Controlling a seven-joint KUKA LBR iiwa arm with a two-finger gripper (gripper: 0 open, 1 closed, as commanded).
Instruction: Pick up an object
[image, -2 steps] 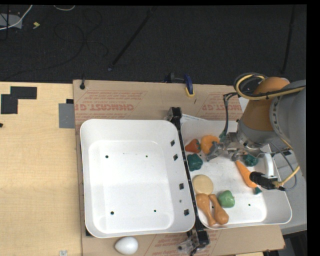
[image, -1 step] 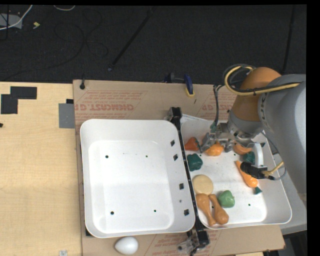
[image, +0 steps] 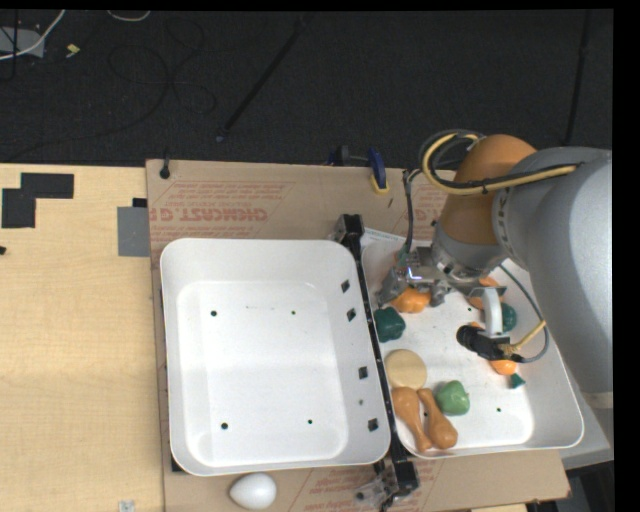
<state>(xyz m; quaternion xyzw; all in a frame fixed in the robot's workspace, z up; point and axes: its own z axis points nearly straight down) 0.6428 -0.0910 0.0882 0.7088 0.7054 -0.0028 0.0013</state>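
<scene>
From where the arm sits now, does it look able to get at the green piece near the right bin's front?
Probably yes: the green piece lies uncovered, with only the tan pieces touching its left side.

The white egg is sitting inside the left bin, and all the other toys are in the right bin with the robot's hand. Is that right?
Not quite. The camera view shows the white egg lying outside the left bin, on the bench just beyond its near edge. The rest holds: the other toys are in the right bin, where the gripper reaches down.
</scene>
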